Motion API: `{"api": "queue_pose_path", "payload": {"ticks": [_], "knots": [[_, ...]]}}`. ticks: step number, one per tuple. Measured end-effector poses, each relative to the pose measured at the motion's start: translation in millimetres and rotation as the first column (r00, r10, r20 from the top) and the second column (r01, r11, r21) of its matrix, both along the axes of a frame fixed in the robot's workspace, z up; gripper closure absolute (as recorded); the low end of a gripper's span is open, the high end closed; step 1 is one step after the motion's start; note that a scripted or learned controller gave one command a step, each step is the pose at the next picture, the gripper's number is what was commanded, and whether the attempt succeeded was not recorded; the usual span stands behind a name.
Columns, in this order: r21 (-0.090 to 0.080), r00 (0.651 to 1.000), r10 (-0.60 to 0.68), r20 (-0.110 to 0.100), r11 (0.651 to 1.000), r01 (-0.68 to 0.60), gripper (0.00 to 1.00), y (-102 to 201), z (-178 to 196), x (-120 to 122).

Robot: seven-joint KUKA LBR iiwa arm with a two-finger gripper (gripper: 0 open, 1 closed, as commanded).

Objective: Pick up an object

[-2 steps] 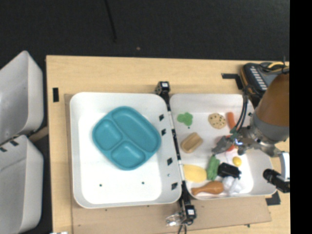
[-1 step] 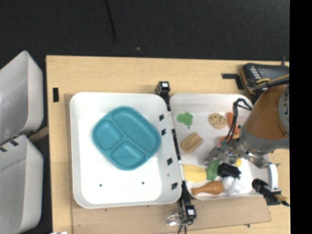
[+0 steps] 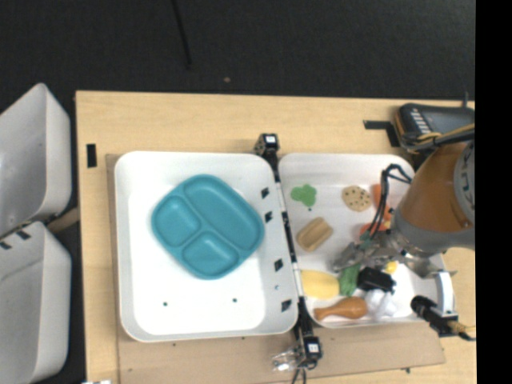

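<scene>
On the wooden counter [image 3: 96,238] sit two white bins. The left bin [image 3: 144,294] holds one blue divided plate [image 3: 208,225]. The right bin [image 3: 328,166] holds one green leaf-shaped piece [image 3: 303,194], one round cookie [image 3: 355,198], one bread roll [image 3: 314,234], one yellow piece [image 3: 318,283] and one chicken drumstick [image 3: 346,310]. The pincer [image 3: 362,256] reaches down among them near the bin's lower right; whether it is clenched or released cannot be told.

A robotics lab: a pale wooden worktop [image 3: 200,122] bearing two shallow white plastic bins [image 3: 132,238], clamped together, over dark carpet [image 3: 240,30].
</scene>
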State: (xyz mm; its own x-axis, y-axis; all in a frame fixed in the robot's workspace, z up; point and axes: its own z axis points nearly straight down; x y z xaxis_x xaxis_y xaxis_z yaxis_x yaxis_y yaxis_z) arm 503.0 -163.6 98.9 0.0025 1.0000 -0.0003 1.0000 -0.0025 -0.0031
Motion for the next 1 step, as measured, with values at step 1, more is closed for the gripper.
{"api": "queue_pose_path", "payload": {"ticks": [1], "knots": [[0.001,1.000,-0.006,0.001,1.000,0.006,1.00,-0.6,9.2,0.7]]}}
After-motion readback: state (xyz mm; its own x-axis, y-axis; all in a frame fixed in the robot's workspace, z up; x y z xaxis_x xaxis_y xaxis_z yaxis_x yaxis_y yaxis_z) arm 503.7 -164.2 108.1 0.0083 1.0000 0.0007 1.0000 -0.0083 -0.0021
